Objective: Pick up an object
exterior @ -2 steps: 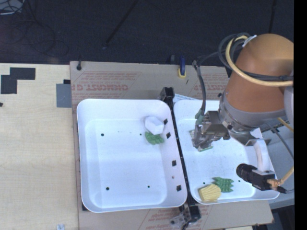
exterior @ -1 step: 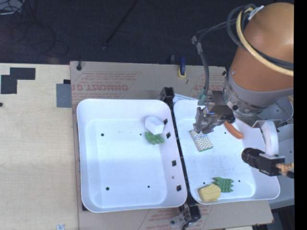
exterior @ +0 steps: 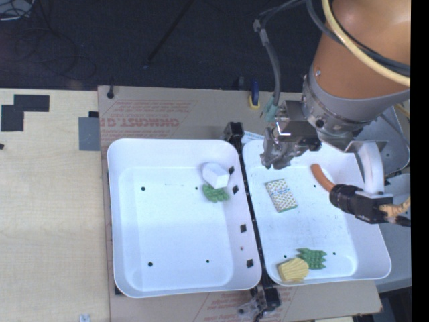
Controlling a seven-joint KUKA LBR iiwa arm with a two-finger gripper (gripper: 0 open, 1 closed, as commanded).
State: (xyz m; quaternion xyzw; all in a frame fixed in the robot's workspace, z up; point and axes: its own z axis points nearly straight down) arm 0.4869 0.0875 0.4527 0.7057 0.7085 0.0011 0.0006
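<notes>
The gripper [exterior: 278,154] hangs over the far left part of the right bin [exterior: 375,263], its fingers pointing down with nothing visibly between them; whether they are spread or closed I cannot tell. The nearest candidate is the small patterned card [exterior: 281,194], lying flat on the bin floor just toward the camera from the gripper, long axis running roughly near to far with a slight tilt. The orange sausage-shaped piece [exterior: 322,176] lies to the gripper's right, and the corn cob toy [exterior: 301,265] is well apart at the near edge.
</notes>
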